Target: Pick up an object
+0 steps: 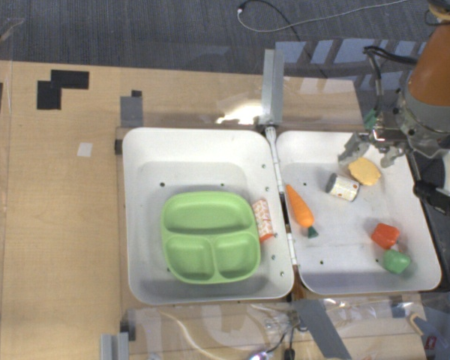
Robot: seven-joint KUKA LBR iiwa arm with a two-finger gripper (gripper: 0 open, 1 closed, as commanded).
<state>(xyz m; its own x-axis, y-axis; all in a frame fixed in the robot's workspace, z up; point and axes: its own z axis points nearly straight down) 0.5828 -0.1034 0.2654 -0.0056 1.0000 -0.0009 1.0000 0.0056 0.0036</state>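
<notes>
Yellow rounded object (365, 172) lies beneath spread metal gripper (370, 151).

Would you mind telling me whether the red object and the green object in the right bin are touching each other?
Cannot tell. In the camera view the red object sits just above the green object, their edges meeting at this slant, with neither plain contact nor a plain gap.

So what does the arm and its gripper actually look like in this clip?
The arm is bulky, with a rounded orange band above a grey wrist. Black cables loop beside it. The gripper is pale grey metal with two slim fingers and a small green mark near its base.
</notes>
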